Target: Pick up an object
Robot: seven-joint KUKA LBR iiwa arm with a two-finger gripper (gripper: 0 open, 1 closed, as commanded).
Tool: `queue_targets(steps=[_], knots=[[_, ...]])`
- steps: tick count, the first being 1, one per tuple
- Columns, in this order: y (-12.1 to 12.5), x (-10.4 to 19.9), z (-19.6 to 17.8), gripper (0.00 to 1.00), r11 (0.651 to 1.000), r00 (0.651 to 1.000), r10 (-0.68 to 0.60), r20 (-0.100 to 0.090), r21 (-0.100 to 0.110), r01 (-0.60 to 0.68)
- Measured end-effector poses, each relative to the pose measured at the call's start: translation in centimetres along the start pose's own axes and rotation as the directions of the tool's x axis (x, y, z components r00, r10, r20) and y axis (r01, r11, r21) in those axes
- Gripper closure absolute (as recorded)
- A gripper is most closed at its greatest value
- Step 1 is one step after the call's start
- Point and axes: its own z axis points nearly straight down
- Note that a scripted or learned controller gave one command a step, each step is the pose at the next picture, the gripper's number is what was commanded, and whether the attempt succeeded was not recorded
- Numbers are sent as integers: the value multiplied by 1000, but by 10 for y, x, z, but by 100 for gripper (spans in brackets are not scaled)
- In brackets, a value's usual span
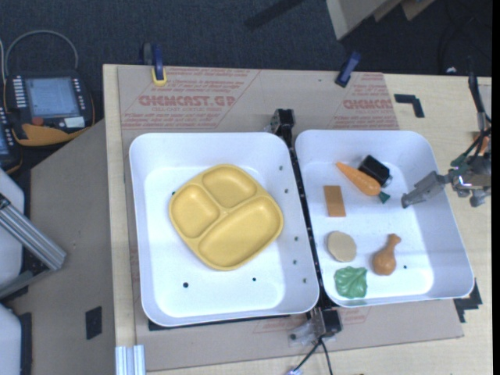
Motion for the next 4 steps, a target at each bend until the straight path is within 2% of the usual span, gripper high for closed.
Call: queue_targets(steps=[1, 2, 3, 4], knots=[[3, 1, -7, 0, 1000, 1000, -4, 4, -13, 4], [0, 0, 57, 0, 1000, 1000, -3, 0, -6, 3], [2, 1, 99, 0, 1000, 1000, -4, 1, -9, 4], [5, 9, 147, 0, 1000, 1000, -12, -12, -10, 12]])
